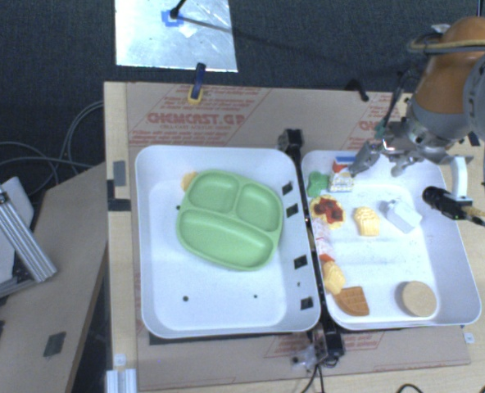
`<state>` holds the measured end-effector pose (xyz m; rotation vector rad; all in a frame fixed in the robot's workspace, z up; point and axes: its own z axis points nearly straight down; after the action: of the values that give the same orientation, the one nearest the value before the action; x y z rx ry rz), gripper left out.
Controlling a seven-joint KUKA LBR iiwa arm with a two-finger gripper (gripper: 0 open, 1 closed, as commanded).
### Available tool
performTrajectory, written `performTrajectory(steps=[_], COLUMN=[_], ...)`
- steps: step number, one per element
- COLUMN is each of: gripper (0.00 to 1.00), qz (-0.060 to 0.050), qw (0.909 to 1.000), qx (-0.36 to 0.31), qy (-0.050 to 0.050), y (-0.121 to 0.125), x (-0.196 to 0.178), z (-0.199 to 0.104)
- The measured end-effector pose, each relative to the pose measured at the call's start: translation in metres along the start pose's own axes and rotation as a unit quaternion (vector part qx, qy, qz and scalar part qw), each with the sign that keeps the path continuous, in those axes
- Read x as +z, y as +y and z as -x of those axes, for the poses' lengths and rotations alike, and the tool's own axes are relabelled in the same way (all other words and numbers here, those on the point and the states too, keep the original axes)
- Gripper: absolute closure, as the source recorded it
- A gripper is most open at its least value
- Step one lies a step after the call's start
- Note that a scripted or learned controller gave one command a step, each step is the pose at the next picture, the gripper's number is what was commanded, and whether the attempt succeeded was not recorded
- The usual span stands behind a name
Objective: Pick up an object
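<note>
The round cookie (417,298) lies well below the gripper (364,159), whose state I cannot tell.

arm (464,64) cut off at right edge, yellow item (189,180) half hidden behind green tray (230,218)

- Two bins side by side on bench: left bin (156,244), right bin (447,256).
- Divided tray (228,218) lies in left bin, toward its back.
- Right bin, along left wall front to back: cracker (353,300), small lumpy item (333,277), food piece (328,210), leafy bit (317,184).
- Block (366,221) mid-bin; flat piece (399,217) just right of it.
- Round disc (417,298) at front right.
- Gripper (364,159) over back of right bin, near a small packet (342,177), poss. touching.
</note>
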<state>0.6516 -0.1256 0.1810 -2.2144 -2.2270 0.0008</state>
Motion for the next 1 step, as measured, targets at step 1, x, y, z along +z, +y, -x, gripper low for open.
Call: performTrajectory(steps=[1], gripper=[0.0], qz=[0.0], qw=[1.0], qx=[0.001], qy=[0.0], y=[-0.0005], x=[0.0415], z=[-0.0006])
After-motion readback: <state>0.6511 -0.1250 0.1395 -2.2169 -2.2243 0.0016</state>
